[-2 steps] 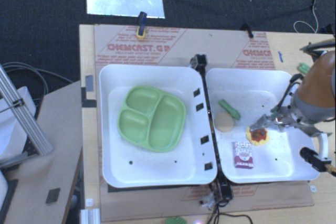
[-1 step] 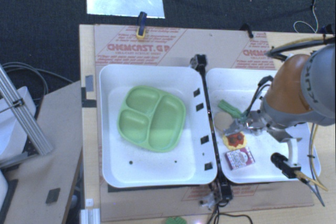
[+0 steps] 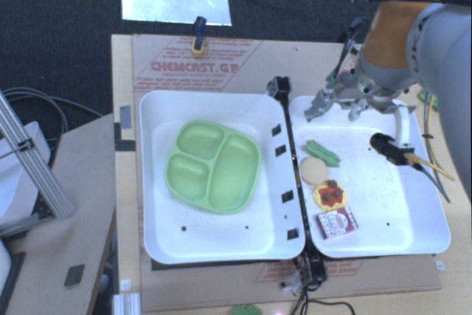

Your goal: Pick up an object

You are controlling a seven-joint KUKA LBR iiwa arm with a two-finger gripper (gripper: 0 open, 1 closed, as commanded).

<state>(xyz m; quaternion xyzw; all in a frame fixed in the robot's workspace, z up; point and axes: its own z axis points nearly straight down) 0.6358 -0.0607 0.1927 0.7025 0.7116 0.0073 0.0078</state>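
End effector point(image 3: 336, 104) hovers at right bin's point(image 3: 428, 232) back edge, fingers apart, nothing held. Green pod point(image 3: 323, 152) lies near below. Approach step; next move calls for descending onto it.

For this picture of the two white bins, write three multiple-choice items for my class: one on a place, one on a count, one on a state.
1. Where is the green plate?
A. left bin
B. right bin
C. on the floor

2. How many compartments does the plate have?
A. one
B. three
C. six

3. How does the arm's tool stand?
A. over the right bin's far edge
B. resting on the plate
C. lifting the red packet

Answers: 1 A, it lies in the left bin. 2 B, three hollows show. 3 A, it is at the far rim, and the packet lies on the bin floor.
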